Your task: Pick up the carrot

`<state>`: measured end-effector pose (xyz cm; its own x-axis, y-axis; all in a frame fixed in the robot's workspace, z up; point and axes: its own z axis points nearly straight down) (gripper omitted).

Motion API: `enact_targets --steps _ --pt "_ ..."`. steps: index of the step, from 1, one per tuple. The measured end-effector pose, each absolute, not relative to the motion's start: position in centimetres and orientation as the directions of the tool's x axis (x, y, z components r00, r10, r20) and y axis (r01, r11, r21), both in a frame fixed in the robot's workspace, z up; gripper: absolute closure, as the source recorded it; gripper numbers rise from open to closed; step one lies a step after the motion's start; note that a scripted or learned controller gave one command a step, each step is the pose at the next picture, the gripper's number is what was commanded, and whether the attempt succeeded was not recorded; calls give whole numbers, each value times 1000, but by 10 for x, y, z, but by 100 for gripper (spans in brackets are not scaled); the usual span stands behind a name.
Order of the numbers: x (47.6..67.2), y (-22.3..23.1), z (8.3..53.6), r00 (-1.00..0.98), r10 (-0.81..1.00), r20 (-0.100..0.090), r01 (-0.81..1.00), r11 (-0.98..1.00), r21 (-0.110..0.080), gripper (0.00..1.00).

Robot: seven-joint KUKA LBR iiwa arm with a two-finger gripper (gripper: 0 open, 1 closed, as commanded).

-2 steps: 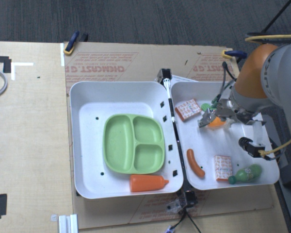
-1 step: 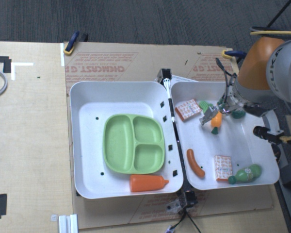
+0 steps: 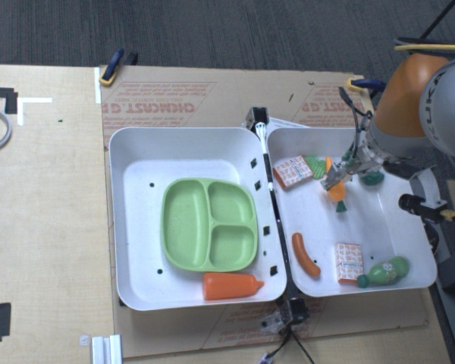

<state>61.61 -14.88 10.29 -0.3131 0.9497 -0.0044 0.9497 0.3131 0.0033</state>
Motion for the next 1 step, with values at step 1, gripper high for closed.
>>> enact_targets --steps 1 --pt "615 -104 223 -264 965 -2 965 264 0 100"
